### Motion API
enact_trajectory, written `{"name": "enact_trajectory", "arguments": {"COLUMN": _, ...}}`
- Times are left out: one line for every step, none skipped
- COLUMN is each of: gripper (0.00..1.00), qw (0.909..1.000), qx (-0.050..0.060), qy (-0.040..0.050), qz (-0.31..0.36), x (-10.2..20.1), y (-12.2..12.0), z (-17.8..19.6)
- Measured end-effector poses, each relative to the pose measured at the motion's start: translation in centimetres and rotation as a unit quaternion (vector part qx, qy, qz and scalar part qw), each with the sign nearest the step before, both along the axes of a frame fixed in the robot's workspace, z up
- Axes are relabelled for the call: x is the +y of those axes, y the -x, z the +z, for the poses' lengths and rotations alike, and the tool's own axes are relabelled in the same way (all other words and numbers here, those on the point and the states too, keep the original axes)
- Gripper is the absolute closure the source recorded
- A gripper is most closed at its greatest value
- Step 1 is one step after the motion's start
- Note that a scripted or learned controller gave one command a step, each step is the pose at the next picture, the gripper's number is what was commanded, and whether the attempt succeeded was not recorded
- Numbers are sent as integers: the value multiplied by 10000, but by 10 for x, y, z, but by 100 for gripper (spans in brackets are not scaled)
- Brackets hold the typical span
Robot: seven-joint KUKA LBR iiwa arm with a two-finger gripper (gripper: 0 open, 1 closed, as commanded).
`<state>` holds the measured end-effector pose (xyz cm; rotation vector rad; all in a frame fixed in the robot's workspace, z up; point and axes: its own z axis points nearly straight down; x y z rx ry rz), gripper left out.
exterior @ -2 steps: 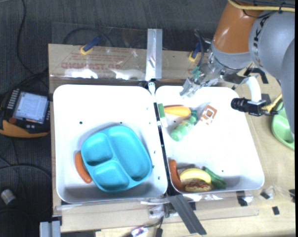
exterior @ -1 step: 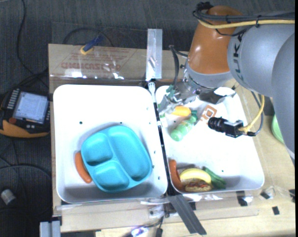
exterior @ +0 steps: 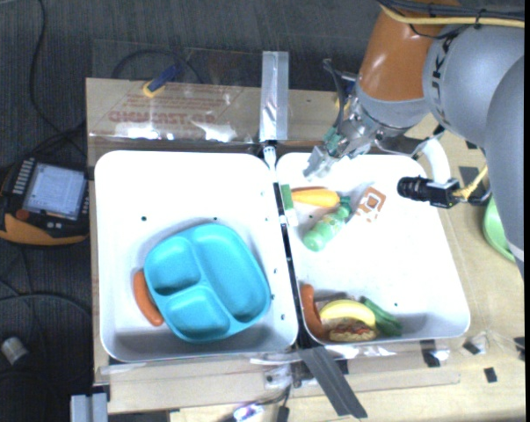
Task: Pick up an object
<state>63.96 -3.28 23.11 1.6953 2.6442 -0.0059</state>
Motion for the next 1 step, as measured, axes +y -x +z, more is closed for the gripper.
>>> {"name": "enact_trajectory", "arguments": {"gripper": 100, "qw": 9973, "qx": -8, "qy": 1, "qz": 735, "x": -32, "y": -27, "z": -20}}
